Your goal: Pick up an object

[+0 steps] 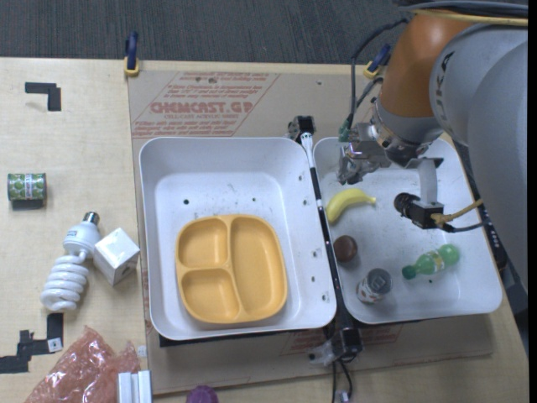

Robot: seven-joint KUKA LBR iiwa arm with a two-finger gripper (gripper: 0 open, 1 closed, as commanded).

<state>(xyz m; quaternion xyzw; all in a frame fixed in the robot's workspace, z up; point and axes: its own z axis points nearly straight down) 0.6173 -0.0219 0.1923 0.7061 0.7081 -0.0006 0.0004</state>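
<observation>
One banana (350,201) is seen just below the pincer (351,170), apart from it; whether the pincer is clenched cannot be told. One bottle (432,262) and one can (374,285) lie nearby.

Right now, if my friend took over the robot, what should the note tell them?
Gripper: hanging over the far end of the right bin, just beyond the banana. I cannot tell how it is set, and nothing shows in its grip.
Right bin: banana, a brown ball, a small can, a green bottle lying on its side.
Left bin: a yellow divided plate.
Done: nothing picked up so far.
Left: grab one object and lift it; the banana looks nearest.
</observation>
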